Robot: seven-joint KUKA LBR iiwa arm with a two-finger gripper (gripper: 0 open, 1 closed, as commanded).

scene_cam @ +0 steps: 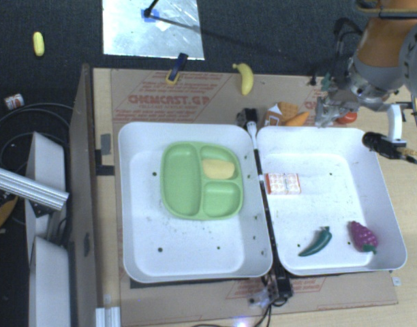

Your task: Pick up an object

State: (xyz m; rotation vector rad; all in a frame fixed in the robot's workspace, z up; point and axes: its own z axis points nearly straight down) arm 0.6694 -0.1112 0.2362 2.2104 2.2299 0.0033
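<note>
The right bin (372,182) holds a red-and-white packet (283,183) near its left wall, a green chili pepper (316,242) toward the front, and a bunch of purple grapes (362,236) at the front right. My gripper (326,114) hangs just beyond the right bin's far rim, over the cardboard. It sits between an orange carrot-like piece (292,116) and a small red thing (347,118), well away from the items in the bin.
The left bin (147,251) carries a green divided plate (195,182) with a yellow food piece (219,168) in its upper right compartment. A banana (244,78) and a blue-and-yellow tool (176,68) lie on the cardboard behind the bins.
</note>
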